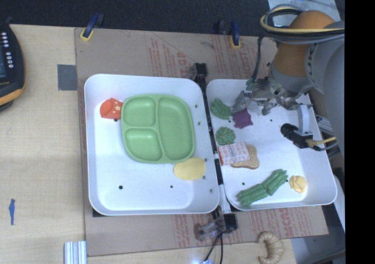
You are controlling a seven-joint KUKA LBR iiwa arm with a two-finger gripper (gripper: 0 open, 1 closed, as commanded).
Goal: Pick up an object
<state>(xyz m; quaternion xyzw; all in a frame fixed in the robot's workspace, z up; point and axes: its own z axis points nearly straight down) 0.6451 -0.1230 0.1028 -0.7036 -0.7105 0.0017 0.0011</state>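
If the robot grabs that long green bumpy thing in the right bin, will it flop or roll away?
The long green bumpy toy vegetable looks like moulded plastic, so it probably stays stiff. Its knobbly surface and flat lie on the right white bin suggest it won't roll far. Being long, it might tilt if gripped near one end.

Chunky grey arm (pixel 331 75), smooth rounded casing, kinda pale and matte. Big orange band (pixel 296 51) wrapped round just above the wrist, glossy and bulbous. Black cable with a yellowish stripe looping over the top of that orange band. Right below the band, a cluttered metal end effector (pixel 258 97): silvery-grey brackets, small dark bits, too fiddly to make out. Black fitting sticking off the grey casing further down from the band.
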